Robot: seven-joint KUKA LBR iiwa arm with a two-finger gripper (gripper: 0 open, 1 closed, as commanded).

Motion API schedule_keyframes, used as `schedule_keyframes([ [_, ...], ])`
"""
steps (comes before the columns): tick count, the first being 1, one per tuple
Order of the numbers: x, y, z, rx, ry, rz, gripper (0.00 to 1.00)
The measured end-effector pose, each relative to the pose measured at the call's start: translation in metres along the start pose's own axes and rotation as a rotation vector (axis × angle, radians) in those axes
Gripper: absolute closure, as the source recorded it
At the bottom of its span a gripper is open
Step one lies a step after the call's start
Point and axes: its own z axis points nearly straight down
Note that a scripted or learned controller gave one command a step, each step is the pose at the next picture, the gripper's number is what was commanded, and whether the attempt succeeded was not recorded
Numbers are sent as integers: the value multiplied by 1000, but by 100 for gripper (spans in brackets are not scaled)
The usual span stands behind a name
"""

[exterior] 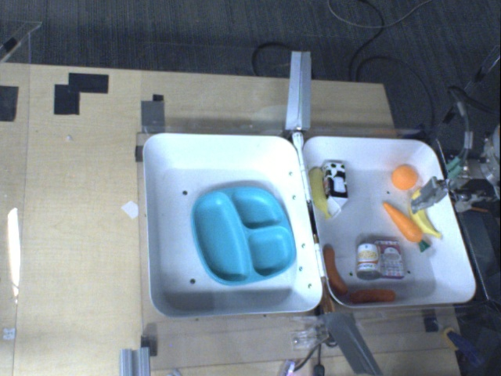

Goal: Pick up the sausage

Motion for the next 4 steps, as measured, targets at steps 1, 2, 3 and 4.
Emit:
schedule_keyframes([
  [1, 49, 43, 68, 1, 1, -51, 0],
  [2, 111, 60, 91, 2, 1, 120, 0],
  [3, 111, 60, 91, 1, 2, 121, 0],
  [4, 176, 34, 91, 2, 2, 168, 0],
])
